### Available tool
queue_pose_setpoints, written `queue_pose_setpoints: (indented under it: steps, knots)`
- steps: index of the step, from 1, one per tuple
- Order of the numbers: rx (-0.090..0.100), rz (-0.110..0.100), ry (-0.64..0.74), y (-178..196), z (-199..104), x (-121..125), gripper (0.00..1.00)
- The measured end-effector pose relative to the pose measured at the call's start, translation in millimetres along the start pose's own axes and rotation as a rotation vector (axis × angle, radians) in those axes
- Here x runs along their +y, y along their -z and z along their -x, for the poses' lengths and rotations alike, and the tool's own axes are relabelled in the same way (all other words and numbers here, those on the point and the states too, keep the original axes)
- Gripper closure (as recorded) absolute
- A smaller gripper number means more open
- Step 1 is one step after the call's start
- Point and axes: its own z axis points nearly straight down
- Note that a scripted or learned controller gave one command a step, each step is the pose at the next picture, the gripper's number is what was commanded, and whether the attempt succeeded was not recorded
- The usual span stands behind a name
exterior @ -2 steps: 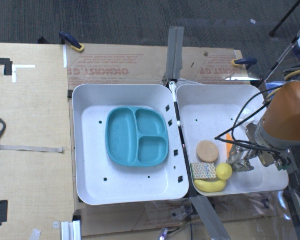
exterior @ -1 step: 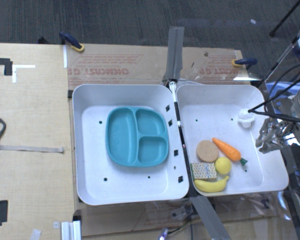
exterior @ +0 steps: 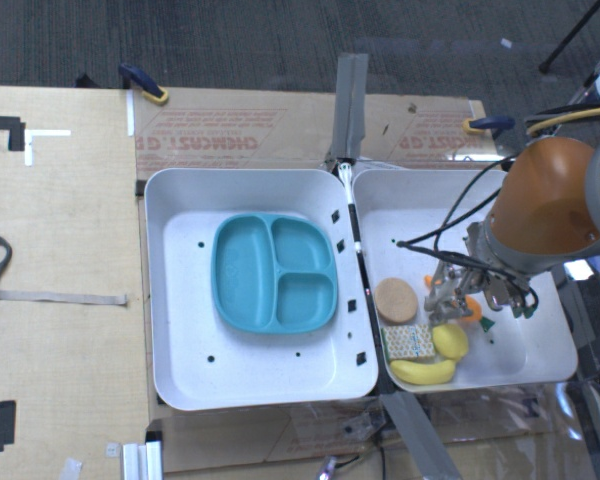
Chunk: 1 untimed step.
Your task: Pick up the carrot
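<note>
The table [exterior: 60, 368] bears two white bins. In the right bin [exterior: 540, 363], the claw [exterior: 450, 298] hangs over the carrot [exterior: 468, 309], with a lemon [exterior: 450, 342] at its 6 o'clock. Whether the claw is clenched, I cannot tell.

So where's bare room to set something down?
Left bin: white floor all round the teal tray. Right bin: its far half. Crowded near the gripper: cookie, cracker, lemon, banana, carrot.

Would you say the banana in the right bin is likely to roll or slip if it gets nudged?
Probably not roll: the banana is curved and lies flat on the bin floor. It looks smooth, so it may slide or pivot instead. The lemon touching it seems rounder and likelier to roll.
</note>
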Motion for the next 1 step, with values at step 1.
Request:
queue_pose_setpoints:
  steps: [1]
  knots:
    - [-0.002, -0.001, -0.137, 100.1, -1.0, 44.6, 1.0]
